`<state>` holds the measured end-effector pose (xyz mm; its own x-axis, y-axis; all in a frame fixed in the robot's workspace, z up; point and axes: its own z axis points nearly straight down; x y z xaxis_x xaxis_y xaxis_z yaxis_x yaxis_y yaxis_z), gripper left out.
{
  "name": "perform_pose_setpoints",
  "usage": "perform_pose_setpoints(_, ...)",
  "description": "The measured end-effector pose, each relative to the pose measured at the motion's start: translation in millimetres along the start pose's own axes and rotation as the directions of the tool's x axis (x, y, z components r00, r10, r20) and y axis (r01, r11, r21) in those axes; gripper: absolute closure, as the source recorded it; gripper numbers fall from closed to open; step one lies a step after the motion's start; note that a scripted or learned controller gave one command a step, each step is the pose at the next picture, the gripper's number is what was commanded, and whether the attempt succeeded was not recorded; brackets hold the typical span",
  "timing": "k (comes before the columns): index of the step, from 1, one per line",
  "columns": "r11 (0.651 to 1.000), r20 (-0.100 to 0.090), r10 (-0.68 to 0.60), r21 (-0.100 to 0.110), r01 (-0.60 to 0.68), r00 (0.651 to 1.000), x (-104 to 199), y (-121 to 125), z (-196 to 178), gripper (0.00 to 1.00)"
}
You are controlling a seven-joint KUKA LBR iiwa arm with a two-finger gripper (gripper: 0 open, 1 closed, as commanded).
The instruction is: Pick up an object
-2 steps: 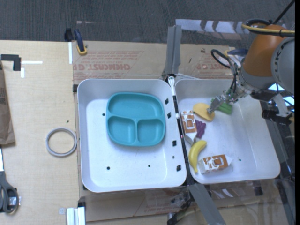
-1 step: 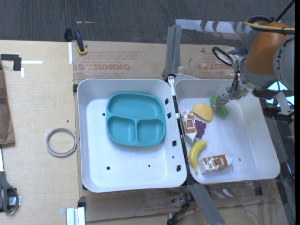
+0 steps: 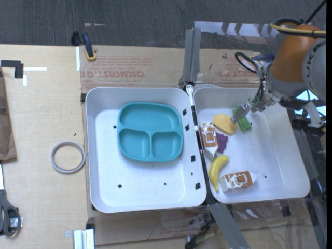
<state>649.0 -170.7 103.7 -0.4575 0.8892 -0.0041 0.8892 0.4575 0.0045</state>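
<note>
A: Largest items?
B: Left bin [image 3: 98, 154] holds a teal divided plate [image 3: 150, 132]; right bin [image 3: 290, 160] holds the rest.
A: Your gripper?
B: My gripper [image 3: 244, 113], centre right of frame, touches a green object [image 3: 244, 123] beside the yellow piece [image 3: 224, 123]; whether it is clenched, I cannot tell.

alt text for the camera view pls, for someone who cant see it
A grey and orange robot arm reaches from the right into the right bin, its gripper low over a green toy beside a yellow piece, two small cartons, a purple item and a banana. The left bin holds a teal divided plate.
</note>
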Motion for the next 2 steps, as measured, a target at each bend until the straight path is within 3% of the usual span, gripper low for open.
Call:
perform_pose_setpoints(1, 0.982, -0.001, 0.189, 0.002, -0.189, 0.982, 14.7, -1.8, 9.8, 0.00)
perform_pose_setpoints(2, 0.982, 0.000, 0.188, -0.001, -0.188, 0.982, 13.9, -1.1, -0.8, 1.00)
